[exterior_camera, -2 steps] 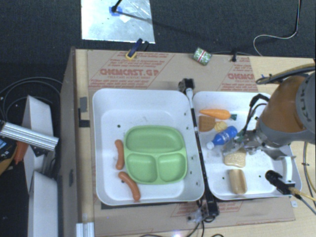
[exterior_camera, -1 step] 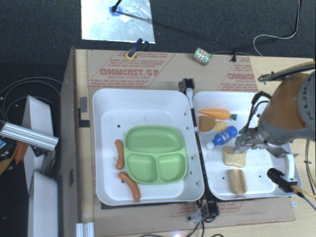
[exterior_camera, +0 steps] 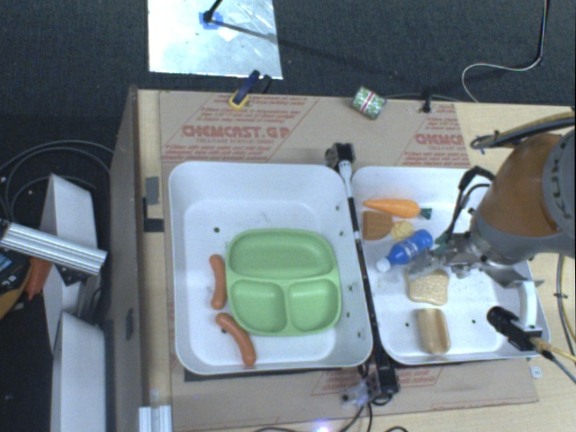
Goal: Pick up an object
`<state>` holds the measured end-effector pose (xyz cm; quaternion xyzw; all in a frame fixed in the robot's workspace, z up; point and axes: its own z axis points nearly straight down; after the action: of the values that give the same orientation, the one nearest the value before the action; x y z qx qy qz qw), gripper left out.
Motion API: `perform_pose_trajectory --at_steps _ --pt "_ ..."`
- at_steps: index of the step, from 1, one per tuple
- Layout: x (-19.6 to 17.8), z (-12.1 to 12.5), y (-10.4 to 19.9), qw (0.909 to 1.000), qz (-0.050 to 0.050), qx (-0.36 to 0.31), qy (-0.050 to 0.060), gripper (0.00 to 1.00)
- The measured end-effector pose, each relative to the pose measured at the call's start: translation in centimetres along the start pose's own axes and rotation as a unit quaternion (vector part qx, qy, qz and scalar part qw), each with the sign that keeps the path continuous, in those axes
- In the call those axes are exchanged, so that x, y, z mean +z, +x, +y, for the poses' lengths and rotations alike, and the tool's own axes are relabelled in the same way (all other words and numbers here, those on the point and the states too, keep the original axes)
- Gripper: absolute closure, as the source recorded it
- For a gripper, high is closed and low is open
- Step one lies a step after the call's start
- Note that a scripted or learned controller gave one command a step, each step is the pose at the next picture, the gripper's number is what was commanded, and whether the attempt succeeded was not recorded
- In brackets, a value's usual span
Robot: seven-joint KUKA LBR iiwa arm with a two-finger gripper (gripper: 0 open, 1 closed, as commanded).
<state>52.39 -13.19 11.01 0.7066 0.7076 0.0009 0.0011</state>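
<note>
The arm point(exterior_camera: 531, 192) is reached in from the right and bent low over the right bin point(exterior_camera: 468, 354). The gripper point(exterior_camera: 443, 257) is placed just above the bread slice point(exterior_camera: 428, 287), beside the blue bottle point(exterior_camera: 404, 251). Whether its fingers are released or clenched cannot be told. A carrot point(exterior_camera: 392, 207) is lying near the far wall. Bare floor is left in the near right part.

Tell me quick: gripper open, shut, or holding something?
Gripper: cannot be told; it sits low in the right bin beside the blue bottle and bread slice.
</note>
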Motion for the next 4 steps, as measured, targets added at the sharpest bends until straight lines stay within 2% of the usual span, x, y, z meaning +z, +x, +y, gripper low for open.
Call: perform_pose_trajectory --at_steps 1,2,3,4 --pt "1.7 -2.6 4.0 1.0 0.0 -0.001 0.001 0.0" --pt "-5.1 2.9 -3.3 1.0 -0.001 0.001 -0.001 0.0" --pt "-1.0 -0.5 -0.5 1.0 0.0 0.0 0.002 0.0" --pt "2.6 -2.3 1.4 1.0 0.0 0.0 0.001 0.0"
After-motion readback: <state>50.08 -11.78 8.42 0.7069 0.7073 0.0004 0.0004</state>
